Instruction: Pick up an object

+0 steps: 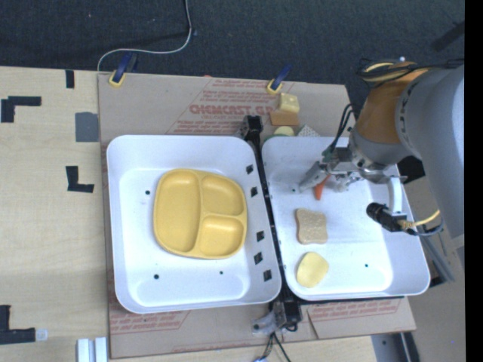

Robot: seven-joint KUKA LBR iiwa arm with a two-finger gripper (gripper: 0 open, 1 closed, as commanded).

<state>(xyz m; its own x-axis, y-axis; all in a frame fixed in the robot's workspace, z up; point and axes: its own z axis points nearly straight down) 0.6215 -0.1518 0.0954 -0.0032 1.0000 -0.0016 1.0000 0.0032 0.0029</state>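
Whether the jaws are spread or closed cannot be told: the gripper (323, 178), a cluster of grey metal parts, hangs over the far half of the right shallow white plastic bin (407, 277), and its tip is lost against the bin's floor.

Nearest within that bin, towards its near rim, lies a smooth pale-yellow rounded piece (312, 268), with bare white floor to its right as far as the rim. Just beyond it, around the bin's middle, sits a tan slice of toy bread (311, 226) with a rough, speckled face and a squarish outline; the two are close but apart. Farther in lies a small orange-red sliver (318, 191), narrow and upright in the view, right at the gripper's near edge. Contact between them cannot be judged. The bin's far left corner is open floor.

Left of the right bin, sharing a dark seam with black clips, stands the left white plastic bin (121, 164), holding a glossy yellow three-compartment plate (200, 212) with wide white margins all round.

Beyond the right bin's far rim, on a brown printed cardboard sheet (219, 104), rest a pale green rounded piece (283, 132) and a tan block (285, 113), both outside the bin. A blue clamp (280, 75) grips the cardboard's far edge.
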